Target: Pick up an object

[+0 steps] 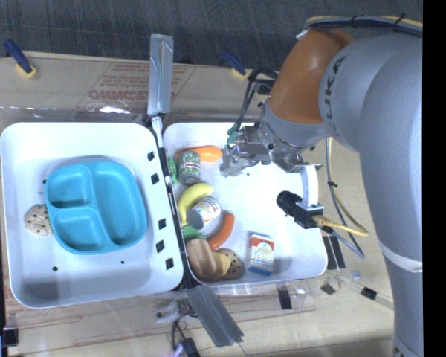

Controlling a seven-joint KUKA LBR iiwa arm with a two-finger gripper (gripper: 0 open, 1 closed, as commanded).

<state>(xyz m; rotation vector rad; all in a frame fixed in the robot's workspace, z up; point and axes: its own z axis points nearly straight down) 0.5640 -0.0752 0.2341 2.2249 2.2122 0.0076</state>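
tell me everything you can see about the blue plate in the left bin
The blue plate is a light blue divided tray that looks like plastic, with rounded corners and three compartments: two on one side, one longer on the other. It lies flat and right way up, slightly rotated, on the floor of the left bin. Its compartments hold nothing. A speckled cookie lies against its left edge, partly tucked beneath the rim.

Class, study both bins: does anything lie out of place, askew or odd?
Yes. A cookie sits wedged between the blue divided plate and the left bin's wall, half tucked under the plate's rim. The right bin's toy foods lie heaped along its left side.
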